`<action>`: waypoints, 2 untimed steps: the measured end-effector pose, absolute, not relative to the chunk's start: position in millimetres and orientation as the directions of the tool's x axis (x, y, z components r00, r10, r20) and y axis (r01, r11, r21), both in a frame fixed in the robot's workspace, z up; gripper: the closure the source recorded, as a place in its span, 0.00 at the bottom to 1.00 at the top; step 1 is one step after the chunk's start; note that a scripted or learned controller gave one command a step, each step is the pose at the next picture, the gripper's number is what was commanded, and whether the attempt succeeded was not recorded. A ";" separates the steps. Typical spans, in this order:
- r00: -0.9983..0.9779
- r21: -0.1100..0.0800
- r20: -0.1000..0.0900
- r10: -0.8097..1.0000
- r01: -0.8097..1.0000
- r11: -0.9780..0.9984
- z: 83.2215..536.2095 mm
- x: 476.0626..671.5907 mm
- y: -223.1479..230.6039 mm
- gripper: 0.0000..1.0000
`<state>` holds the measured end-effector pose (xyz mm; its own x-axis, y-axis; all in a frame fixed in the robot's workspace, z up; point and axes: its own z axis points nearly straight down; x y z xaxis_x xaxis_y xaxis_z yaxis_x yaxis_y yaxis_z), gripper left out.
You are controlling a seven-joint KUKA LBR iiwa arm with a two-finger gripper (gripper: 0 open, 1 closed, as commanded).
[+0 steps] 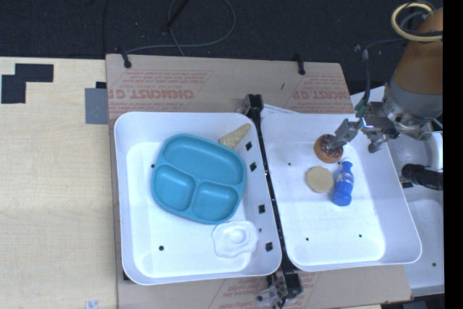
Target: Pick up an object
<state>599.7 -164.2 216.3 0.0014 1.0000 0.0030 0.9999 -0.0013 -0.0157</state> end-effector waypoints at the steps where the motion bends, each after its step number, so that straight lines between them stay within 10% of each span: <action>1: 0.000 -0.003 0.001 1.000 1.000 0.000 224.0 602.4 -164.4 0.00; 2: -0.001 -0.008 0.002 1.000 1.000 0.001 162.5 598.7 -155.9 0.00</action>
<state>598.7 -155.9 162.5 -0.0011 1.0000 0.0022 1.0000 0.0011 -0.0081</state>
